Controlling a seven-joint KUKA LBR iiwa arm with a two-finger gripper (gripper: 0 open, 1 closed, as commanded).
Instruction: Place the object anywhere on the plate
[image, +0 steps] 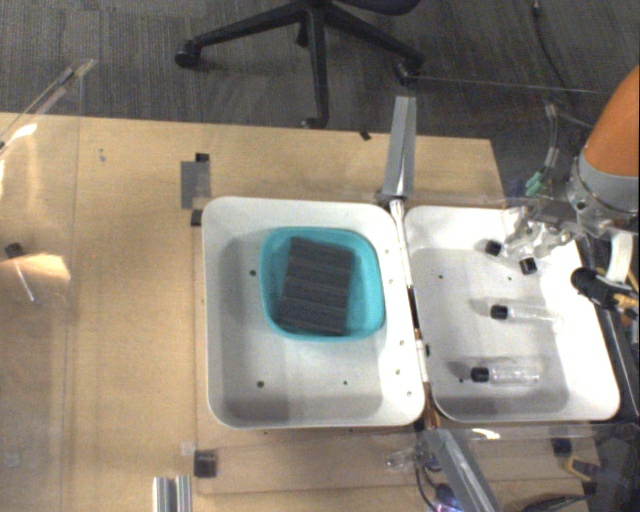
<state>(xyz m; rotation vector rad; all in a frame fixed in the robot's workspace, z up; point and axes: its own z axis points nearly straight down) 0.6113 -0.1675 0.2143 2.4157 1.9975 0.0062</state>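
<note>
A dark grey ribbed block (318, 286) lies flat on the teal plate (372, 300) in the left bin (230, 350), filling most of the plate's middle. My gripper (510, 256) hangs over the back of the right bin (590, 400), far to the right of the plate. It is open, its two black fingertips (492, 247) stand apart, and nothing is between them. The grey arm with its orange band (615, 130) comes in from the right edge.
Two clear tubes with black caps lie in the right bin, one near the middle (522, 314) and one near the front (508, 375). A metal post (400, 150) stands behind the seam between the bins.
</note>
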